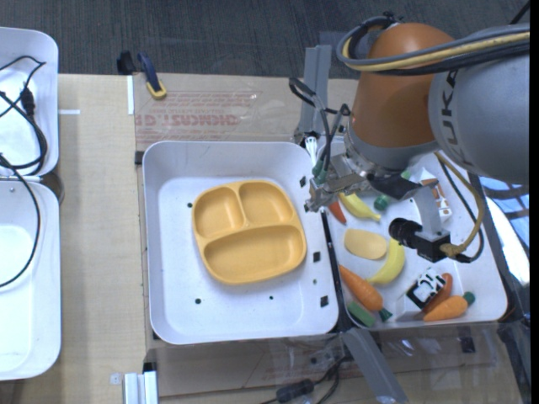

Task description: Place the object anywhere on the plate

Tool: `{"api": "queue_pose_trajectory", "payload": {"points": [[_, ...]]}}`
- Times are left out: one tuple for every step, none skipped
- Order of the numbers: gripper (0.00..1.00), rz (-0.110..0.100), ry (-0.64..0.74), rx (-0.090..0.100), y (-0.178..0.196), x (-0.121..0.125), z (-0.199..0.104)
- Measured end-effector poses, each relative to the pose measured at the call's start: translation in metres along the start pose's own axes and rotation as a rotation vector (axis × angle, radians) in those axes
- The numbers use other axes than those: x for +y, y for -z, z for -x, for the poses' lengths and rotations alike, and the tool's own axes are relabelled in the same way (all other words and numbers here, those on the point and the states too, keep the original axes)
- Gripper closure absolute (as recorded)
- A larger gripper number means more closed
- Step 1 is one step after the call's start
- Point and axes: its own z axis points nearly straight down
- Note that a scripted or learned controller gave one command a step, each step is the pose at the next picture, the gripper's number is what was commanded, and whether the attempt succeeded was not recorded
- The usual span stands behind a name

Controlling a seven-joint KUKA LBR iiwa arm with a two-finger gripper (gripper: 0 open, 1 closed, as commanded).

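A yellow three-section plate point(249, 232) lies in the middle of the left white bin point(168, 251), with nothing on it. My gripper point(320, 197) hangs low at the left edge of the right bin point(497, 297), just right of the wall between the two bins. A small red-orange toy piece point(337, 211) lies right beside and below it, and whether it is held is not visible. The grey arm with its orange band point(404, 82) hides the bin's far part.
The right bin holds toy food: a banana point(361, 206), a pale yellow slice point(365, 244), a second banana point(390, 263), two carrots point(360, 288) point(445, 308) and a black-and-white piece point(426, 289). A white tub with black cables point(21, 150) stands at far left.
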Motion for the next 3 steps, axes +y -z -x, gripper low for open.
{"api": "queue_pose_trajectory", "payload": {"points": [[1.00,0.001,0.022,-0.001,0.072,0.025,-0.013],[1.00,-0.002,-0.085,0.000,-0.032,-0.023,-0.027],[1.00,-0.002,0.015,0.000,-0.052,-0.007,-0.026]]}}
